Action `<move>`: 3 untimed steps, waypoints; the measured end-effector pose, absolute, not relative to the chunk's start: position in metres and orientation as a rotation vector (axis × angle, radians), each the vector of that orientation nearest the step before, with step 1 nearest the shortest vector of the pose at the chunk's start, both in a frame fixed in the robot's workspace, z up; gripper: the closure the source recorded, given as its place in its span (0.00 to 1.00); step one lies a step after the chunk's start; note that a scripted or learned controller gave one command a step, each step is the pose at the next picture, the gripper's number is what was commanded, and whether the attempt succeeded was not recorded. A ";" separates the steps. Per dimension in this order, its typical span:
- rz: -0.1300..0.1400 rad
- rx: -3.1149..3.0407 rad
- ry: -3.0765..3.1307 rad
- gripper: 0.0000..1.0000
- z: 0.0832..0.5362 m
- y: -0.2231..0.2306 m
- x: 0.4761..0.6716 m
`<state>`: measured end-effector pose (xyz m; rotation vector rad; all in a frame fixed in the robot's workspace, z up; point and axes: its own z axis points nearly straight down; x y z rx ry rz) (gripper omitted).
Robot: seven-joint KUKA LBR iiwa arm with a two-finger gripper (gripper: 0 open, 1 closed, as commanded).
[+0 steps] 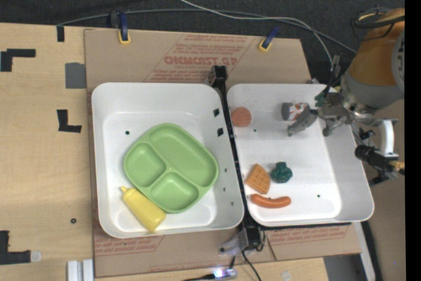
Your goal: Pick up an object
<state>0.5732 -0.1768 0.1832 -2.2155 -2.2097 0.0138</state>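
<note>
The gripper (314, 120) is seen at the upper right of the right bin (342, 168), fingers spread, nothing held between them. A small grey object (291, 109) sits just beside it. Lower in that bin, a waffle (258, 178), green toy (282, 172) and sausage (270, 201) are found.

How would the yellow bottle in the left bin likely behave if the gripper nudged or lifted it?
The yellow bottle lies on its side against the green plate, so a push may roll it. It looks like smooth plastic, probably light and slippery.
</note>
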 end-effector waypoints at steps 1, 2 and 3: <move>0.002 -2.219 -2.222 0.00 0.191 -0.177 0.577; 0.006 -2.218 -2.220 0.00 0.147 -0.173 0.573; 0.006 -2.219 -2.220 0.00 0.088 -0.177 0.564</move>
